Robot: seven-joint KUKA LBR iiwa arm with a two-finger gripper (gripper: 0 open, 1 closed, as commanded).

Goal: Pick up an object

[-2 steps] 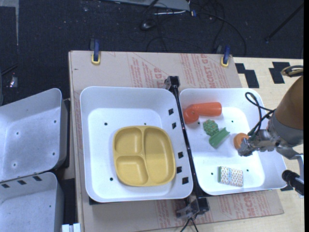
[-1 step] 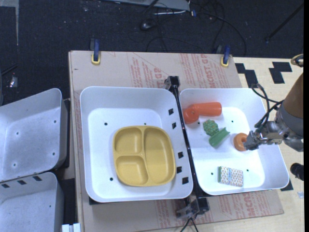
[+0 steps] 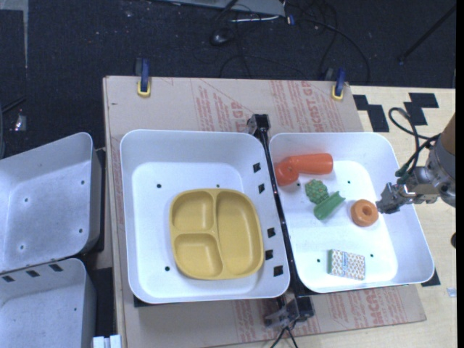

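Camera view: gripper (image 3: 391,198) seen at right bin (image 3: 406,249) right side; finger state cannot be told. Orange ring (image 3: 364,213) lies just left of it, slightly nearer camera, almost touching.

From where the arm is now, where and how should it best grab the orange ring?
Probably across the outer rim of the orange ring, coming straight down. It lies flat with its hole up in the right bin, apart from the green broccoli, and the gripper is right beside it.
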